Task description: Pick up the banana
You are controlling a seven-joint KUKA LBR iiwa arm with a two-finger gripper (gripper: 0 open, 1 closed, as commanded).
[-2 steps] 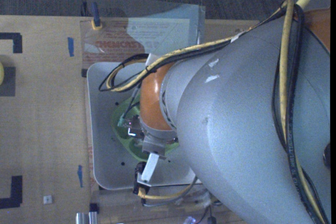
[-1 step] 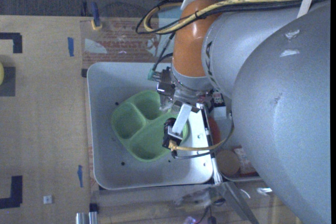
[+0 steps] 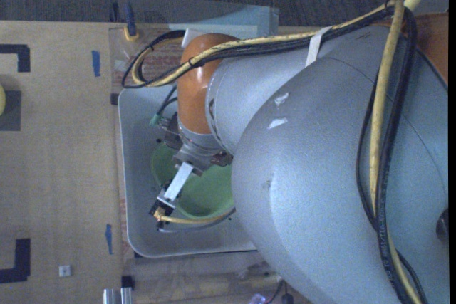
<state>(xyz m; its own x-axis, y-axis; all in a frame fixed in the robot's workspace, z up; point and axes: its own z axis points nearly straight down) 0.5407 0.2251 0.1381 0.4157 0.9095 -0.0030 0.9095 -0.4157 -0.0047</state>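
Bench [image 3: 64, 153]: a yellow thing [image 3: 2, 101] sits cut off at the left edge, can't tell what it is. White bin [image 3: 135, 153] holds a green bowl [image 3: 210, 194]. Gripper [image 3: 189, 153] is over the bowl, below the orange band [image 3: 194, 89]; can't tell if it's open or closed. Banana location: can't tell. Grey arm [image 3: 320, 174] covers the right.

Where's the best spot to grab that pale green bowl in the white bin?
Probably its thin rim on the exposed left side, pinched from straight above: the pale green bowl sits open side up in the white bin, and the grey arm covers its right part.
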